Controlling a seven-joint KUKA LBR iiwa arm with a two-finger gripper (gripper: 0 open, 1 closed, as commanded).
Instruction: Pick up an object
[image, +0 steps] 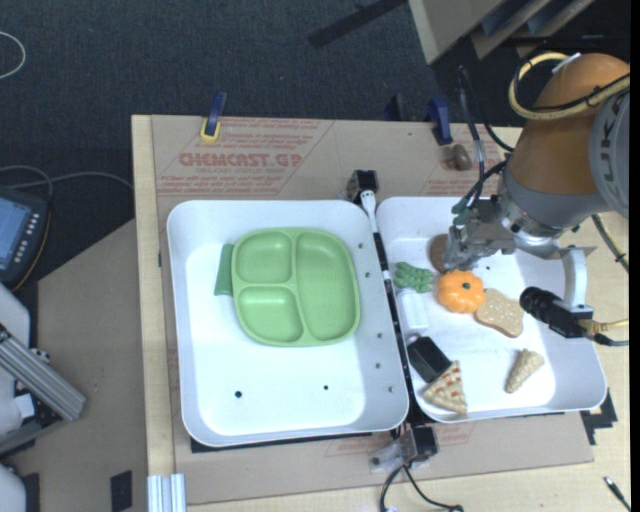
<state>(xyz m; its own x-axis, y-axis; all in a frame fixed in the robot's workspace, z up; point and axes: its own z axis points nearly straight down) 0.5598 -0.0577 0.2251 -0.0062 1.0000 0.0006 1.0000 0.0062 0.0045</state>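
Observation:
The right bin (580, 385) holds several toy foods: an orange pumpkin-like fruit (460, 291), a green leafy piece (411, 277), a toast slice (499, 313), a pizza slice (446, 388), a pale cone-shaped piece (523, 370) and a brown round piece (439, 251). My gripper (463, 254) hangs low over the bin's far middle, just above the orange fruit and beside the brown piece. Nothing shows in its grasp.
The left bin (200, 380) holds a green divided plate (295, 285). A black block (430, 354) and a white piece (414, 312) lie near the right bin's left wall. The arm's black fitting (550, 310) overhangs the right side of that bin.

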